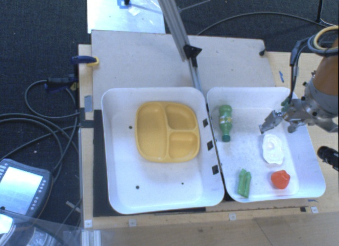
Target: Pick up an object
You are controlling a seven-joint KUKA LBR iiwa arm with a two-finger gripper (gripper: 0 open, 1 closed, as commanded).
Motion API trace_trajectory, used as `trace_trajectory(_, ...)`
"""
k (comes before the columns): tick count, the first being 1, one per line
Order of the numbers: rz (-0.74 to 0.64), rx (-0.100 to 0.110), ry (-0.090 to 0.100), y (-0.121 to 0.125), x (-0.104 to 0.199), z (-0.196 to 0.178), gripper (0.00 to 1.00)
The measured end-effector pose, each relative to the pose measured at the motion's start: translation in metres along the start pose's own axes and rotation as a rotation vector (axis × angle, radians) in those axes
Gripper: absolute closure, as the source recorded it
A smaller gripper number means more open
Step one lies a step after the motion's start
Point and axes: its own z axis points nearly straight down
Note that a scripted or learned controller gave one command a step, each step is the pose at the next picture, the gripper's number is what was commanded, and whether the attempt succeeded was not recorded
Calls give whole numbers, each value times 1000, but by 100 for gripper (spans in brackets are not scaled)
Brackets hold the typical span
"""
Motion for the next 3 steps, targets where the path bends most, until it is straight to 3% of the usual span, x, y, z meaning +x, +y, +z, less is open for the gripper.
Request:
trace_trajectory(1,2,-1,0,0,0,0,0)
trace_trajectory(3,5,7,1,6,4,122,0)
